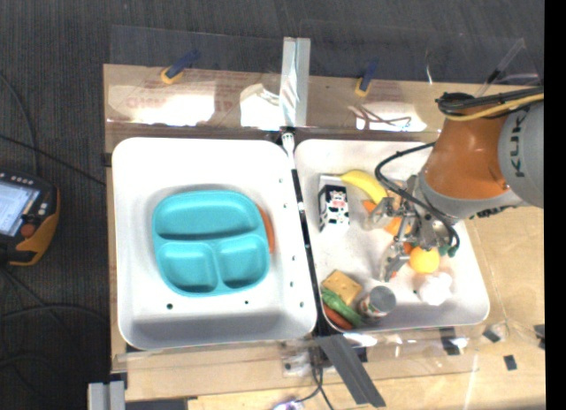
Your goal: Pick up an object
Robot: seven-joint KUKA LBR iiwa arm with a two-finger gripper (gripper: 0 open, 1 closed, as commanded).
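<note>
My gripper is down inside the right bin, below the orange band of the arm. An orange ball lies right beside it on its right, touching or nearly touching. A white lumpy object sits just below the ball. A yellow banana lies up and left of the gripper, partly under the wrist cables. A black-and-white patterned box stands further left. A small metal can, a brown block and red and green vegetables lie along the bin's front.
The left bin holds a teal divided tray with an orange item against its right side. A raised divider separates the bins. A black handheld device lies off the bench at far left.
</note>
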